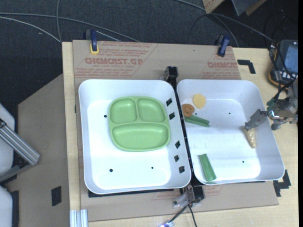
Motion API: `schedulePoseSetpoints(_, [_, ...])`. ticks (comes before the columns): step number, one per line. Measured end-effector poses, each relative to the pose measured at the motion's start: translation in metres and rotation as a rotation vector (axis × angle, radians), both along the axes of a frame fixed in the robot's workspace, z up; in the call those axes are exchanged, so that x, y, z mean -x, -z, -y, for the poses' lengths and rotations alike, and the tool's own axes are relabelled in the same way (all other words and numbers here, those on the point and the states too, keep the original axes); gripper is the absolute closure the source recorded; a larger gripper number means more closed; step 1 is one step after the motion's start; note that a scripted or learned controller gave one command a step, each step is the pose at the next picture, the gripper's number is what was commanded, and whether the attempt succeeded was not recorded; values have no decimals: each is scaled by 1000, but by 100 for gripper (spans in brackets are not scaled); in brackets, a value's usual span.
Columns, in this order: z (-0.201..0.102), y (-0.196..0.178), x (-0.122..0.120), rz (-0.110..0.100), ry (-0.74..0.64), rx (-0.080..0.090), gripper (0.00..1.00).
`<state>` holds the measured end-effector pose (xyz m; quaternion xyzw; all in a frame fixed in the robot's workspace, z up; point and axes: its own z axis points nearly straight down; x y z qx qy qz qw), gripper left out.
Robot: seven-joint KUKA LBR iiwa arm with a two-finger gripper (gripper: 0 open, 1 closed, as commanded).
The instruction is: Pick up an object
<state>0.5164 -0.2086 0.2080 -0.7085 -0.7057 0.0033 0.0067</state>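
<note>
Grey two-finger gripper [252,122] at right white bin's [227,176] far-right side, touching a beige chunk [251,137]; can't tell its state; two green sticks [207,167], two round orange-yellow pieces [199,100] (left bin: one green divided plate [139,123])

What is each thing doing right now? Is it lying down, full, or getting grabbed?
Green plate: flat in left bin, nothing on it.
Yellow disc: flat in right bin.
Orange disc: flat, beside yellow disc.
Dark green stick: lying.
Light green stick: lying.
Tan piece: lying, below gripper.
</note>
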Motion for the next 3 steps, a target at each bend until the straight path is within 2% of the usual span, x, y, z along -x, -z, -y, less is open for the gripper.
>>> schedulePoseSetpoints(1, [-1,-7,-3,13,-4,4,0])
schedulePoseSetpoints(3, [-6,80,-9,9,-4,2,0])
